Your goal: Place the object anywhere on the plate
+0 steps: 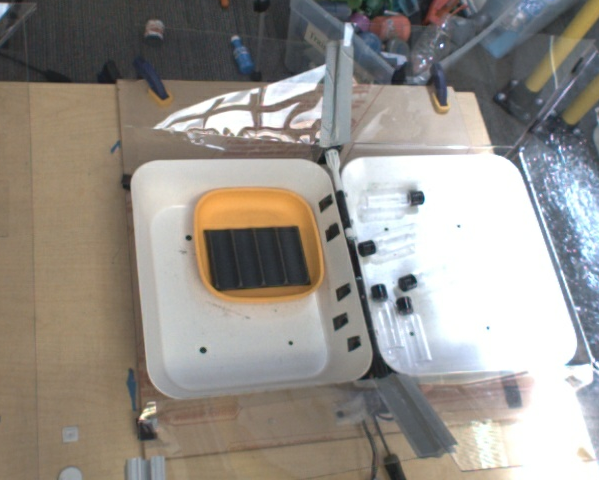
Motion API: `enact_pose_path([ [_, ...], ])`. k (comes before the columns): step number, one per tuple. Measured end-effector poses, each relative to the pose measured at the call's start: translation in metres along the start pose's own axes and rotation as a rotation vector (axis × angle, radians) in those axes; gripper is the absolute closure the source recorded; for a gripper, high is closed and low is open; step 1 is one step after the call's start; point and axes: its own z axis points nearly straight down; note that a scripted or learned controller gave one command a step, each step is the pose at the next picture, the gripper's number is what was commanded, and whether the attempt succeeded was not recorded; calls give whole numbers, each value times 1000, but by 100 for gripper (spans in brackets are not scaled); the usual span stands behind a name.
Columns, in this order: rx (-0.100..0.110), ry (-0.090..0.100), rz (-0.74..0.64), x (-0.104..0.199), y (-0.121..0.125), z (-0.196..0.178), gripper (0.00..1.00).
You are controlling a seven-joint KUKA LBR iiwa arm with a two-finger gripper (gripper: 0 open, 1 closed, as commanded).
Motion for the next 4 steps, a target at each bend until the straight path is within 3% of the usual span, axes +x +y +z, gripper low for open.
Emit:
enact_pose_path([
  [1, 0, 0, 1, 1, 0, 0, 0],
  [2, 12, -2, 5, 1, 0, -14, 100],
  [3, -6, -2, -279, -7, 0, 1, 100],
  [4, -5, -2, -278, -7, 0, 1, 0],
])
